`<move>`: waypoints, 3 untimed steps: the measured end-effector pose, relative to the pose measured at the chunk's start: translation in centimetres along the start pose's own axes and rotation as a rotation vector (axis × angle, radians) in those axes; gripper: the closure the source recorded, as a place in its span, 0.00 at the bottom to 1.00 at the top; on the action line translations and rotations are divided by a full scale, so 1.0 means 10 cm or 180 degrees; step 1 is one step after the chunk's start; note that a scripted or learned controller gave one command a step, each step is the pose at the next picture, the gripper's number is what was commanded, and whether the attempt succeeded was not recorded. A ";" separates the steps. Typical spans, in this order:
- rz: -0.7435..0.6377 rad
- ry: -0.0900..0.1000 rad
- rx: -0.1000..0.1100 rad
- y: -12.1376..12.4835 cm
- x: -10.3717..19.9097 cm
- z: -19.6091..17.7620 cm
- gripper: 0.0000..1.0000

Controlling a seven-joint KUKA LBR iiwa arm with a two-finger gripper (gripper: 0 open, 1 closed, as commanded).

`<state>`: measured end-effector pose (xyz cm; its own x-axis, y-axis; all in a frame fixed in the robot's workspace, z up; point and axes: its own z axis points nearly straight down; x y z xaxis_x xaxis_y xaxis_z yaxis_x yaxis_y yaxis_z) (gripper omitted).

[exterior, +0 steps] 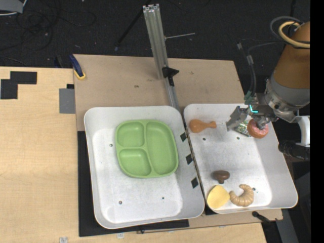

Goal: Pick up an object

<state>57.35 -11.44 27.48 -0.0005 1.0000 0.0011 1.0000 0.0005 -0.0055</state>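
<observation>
Two shallow white bins sit side by side on the bench, the left bin (101, 206) and the right bin (276, 194). Nearest the camera, along the front edge of the right bin, a yellow wedge-shaped piece (218, 197) lies just beside a tan curled pastry (242, 195), the two close together or touching. A little farther in, a small brown lump (220, 175) rests on the bin floor, apart from both. In the left bin a green divided plate (147, 149) with three compartments lies flat near the middle. Farther back in the right bin, an orange drumstick-shaped toy (201, 126) lies near the wall shared with the left bin. At the far right corner of that bin the gripper (245, 122) hangs low over the floor, with a red round object (259, 130) close against its right side; whether that object is between the fingers cannot be told, nor whether the claw is spread or pressed together. Above it rises the arm (293, 70) with its orange band. Beyond the bins a metal post (156, 39) stands on the brown board (121, 82).
</observation>
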 end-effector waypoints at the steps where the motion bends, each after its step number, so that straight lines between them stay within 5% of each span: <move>1: -0.0001 -0.0001 -0.0007 0.00 0.00 -0.01 0.00; 3: 0.0002 0.0002 0.0015 -0.03 0.07 1.10 0.00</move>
<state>57.02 -10.72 16.45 0.0002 1.0000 0.0016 0.9999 -0.0002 -0.0102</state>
